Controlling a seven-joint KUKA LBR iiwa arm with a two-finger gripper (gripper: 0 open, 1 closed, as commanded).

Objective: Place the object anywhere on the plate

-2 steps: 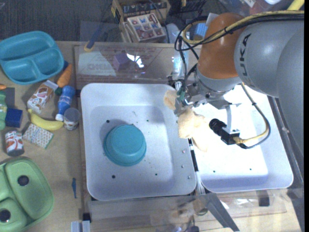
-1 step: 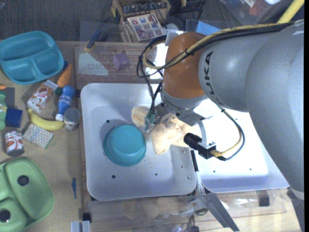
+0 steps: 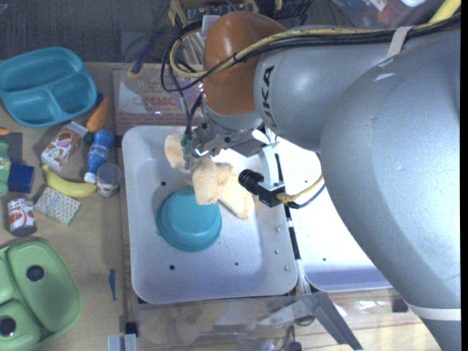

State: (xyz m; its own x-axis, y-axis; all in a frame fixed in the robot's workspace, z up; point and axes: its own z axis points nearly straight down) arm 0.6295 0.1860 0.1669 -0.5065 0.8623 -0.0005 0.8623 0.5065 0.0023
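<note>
Bench front comes nearest, with a green moulded tray (image 3: 36,291) at the left corner and the 2 white bins behind it: the left bin (image 3: 139,269) and the right bin (image 3: 344,276), most of which lies under the grey bulk of the arm.

Inside the left bin, toward its near-left part, sits the round blue plate (image 3: 186,225). Just beyond it lies the task's thing, a pale yellow soft object (image 3: 216,185), crumpled and lumpy. Its near edge seems to touch or slightly overlap the plate's far-right rim, while most of it rests on the bin floor, stretching away to the right and back toward the bin's far wall.

Directly over the far part of that object hangs the gripper (image 3: 191,152), below the orange band. The wrist body hides its tip, so I cannot tell whether it is apart, together or clamped on the object.

By my reading the task is barely begun to about 1 half done at best: the object is beside the plate, not on it. What is left is a secure pick, a short carry toward the near left, and a release over the plate.

Farther left, outside the bin, lie a banana (image 3: 66,185), a small can (image 3: 108,178) and a blue-capped bottle (image 3: 95,156). Farthest back sits a blue divided tray (image 3: 44,86).
</note>
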